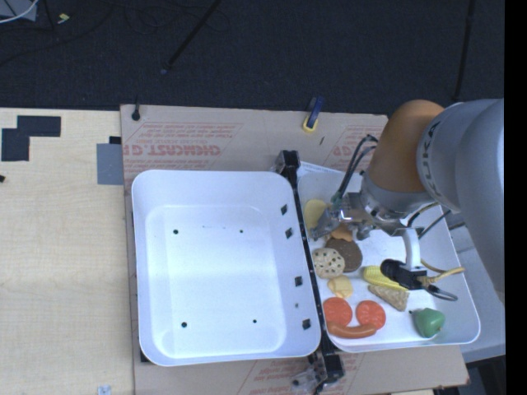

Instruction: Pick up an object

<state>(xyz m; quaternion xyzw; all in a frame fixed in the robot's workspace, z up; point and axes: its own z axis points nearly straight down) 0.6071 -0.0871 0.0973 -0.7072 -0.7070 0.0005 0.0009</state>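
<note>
While the green pepper (427,322) and the red tomato pieces (354,316) lie along the near rim of the right bin (463,329), the cookie (328,262) and the brown round piece (347,255) just beside it sit farther in, directly on the near side of the end effector (344,218). That end effector hangs low over the far left part of the right bin with the yellow piece (314,212) just to its left, so these three are the closest candidates. Whether it is released or clenched I cannot tell, and nothing is visibly grasped; the left bin (148,220) lies beyond the divider.
</note>
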